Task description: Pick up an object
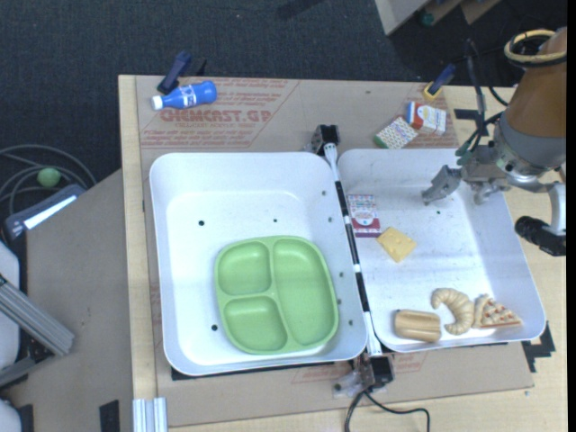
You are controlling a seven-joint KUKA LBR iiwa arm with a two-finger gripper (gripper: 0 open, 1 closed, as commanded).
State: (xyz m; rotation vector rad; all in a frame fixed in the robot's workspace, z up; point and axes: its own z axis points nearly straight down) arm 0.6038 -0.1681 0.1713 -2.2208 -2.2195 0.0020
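The right bin (504,259) holds a yellow cheese wedge (396,244), a red-and-white packet (363,214) by its left wall, a hot dog bun (417,325), a croissant (455,309) and a pizza slice (496,314) along its near edge. My gripper (461,187) hangs over the bin's far part, fingers spread open with nothing between them. It is well up and right of the cheese wedge. The grey arm with its orange band (540,97) rises at the right.
The left bin (180,205) holds a green divided plate (274,293). Beyond the bins on the cardboard lie a blue-and-white bottle (184,95) and small boxes (409,126). A black clamp (326,138) sits between the bins at the far edge.
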